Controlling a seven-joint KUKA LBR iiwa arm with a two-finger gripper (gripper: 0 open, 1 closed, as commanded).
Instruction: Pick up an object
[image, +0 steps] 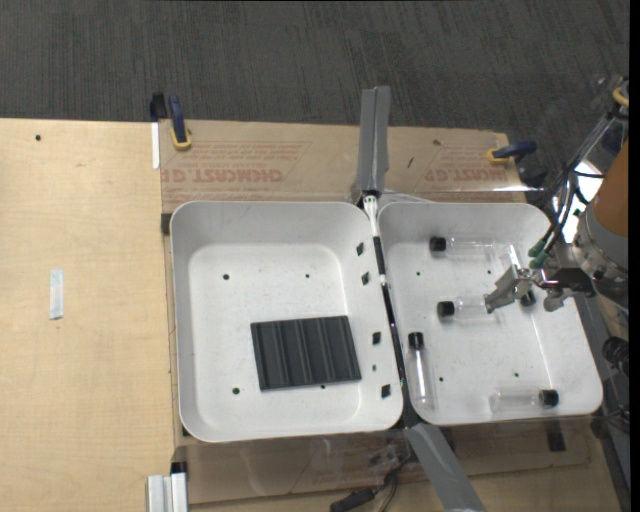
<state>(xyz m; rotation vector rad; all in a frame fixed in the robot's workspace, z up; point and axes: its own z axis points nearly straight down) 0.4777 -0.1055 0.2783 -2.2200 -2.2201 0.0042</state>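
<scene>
In the right bin (570, 330), gripper (503, 296) hangs over a clear tube (468, 306), fingers spread; looks like it needs to drop and pinch.

In the left bin (200, 240) you have wide bare floor on every side of the black ribbed pad (305, 352), which lies low and flat toward the near edge. The right bin (420, 225) is tighter: clear tubes with black caps lie at the back (465, 244), the middle (462, 307), the near right corner (522, 400) and along the left wall (417, 370). The gripper (510, 288) and its cables crowd the right side. Between the bins, the raised rims and black clips (380, 278) stand in your way.
</scene>
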